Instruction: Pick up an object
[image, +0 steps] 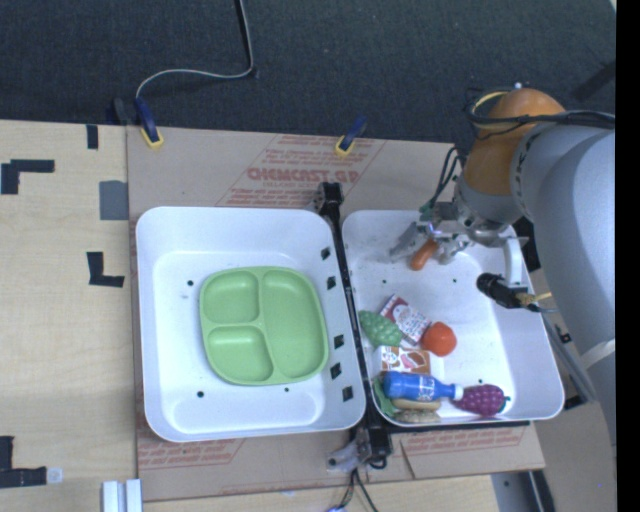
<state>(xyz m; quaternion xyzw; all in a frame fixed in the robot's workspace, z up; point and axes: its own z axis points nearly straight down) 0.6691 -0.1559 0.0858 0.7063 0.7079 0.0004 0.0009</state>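
My gripper (425, 247) hangs over the back of the right bin (520, 345), under the arm's orange band. A small orange, carrot-like piece (422, 257) sits between its fingers, and they are closed on it. Further forward in the same bin lie a green item (378, 327), a red-and-white packet (406, 320), an orange-red ball (440, 339), a blue bottle (415, 387) and a purple grape bunch (483, 400).
The left bin (170, 260) holds a green divided plate (265, 325). A black divider (340, 290) runs between the two bins. The arm's grey body (575, 230) covers the right bin's far right side. A second red-and-white packet (403, 359) lies beside the bottle.
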